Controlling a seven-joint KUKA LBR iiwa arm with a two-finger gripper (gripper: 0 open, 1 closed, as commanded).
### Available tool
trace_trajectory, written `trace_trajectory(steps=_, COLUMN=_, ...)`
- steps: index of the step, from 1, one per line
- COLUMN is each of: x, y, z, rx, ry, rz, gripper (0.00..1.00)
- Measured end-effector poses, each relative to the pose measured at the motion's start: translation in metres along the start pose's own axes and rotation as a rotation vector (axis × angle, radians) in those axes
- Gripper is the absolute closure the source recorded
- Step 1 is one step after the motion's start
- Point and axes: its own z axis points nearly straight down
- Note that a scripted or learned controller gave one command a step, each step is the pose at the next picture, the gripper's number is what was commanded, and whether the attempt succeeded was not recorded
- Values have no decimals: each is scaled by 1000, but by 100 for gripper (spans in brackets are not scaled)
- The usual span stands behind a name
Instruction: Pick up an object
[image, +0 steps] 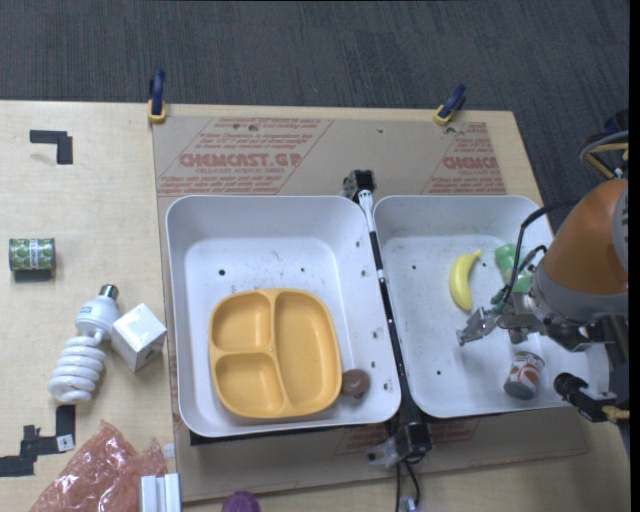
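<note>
My gripper (478, 325) hangs low in the right bin (430, 385), fingers spread on nothing — likely lining up a grab. Banana (462, 280) lies just beyond, can (523, 375) beside my wrist — both within reach.

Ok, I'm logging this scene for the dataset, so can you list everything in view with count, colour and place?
bins: 2, white, side by side on the bench
divided plate: 1, yellow, left bin
small round object: 1, brown, left bin, beside the plate
banana: 1, yellow, right bin
green object: 1, right bin, beside the banana
can: 1, white and orange, right bin
spiral light bulb: 1, white, left of the bins
small box: 1, white, by the bulb
small can: 1, green, far left
clamps: 2, blue, board's far edge
gripper: 1, grey, over the right bin
</note>
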Motion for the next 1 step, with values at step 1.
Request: trace_trajectory(steps=1, x=57, y=-25, z=10, rx=3, ry=2, rz=-2, gripper=0)
